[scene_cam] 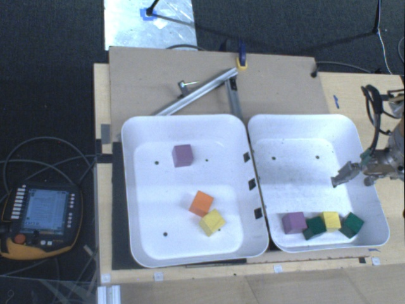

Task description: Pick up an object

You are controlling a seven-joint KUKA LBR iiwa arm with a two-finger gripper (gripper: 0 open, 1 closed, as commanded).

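White bins are sitting side by side. I'm seeing my gripper (350,173) hanging over the right bin (297,128) by its right wall, touching no block; how wide it stands I cannot tell. Purple block (293,221), two green and one yellow are lying along that bin's near edge.

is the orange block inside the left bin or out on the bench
Inside. The orange block lies on the floor of the left bin, touching the yellow block.
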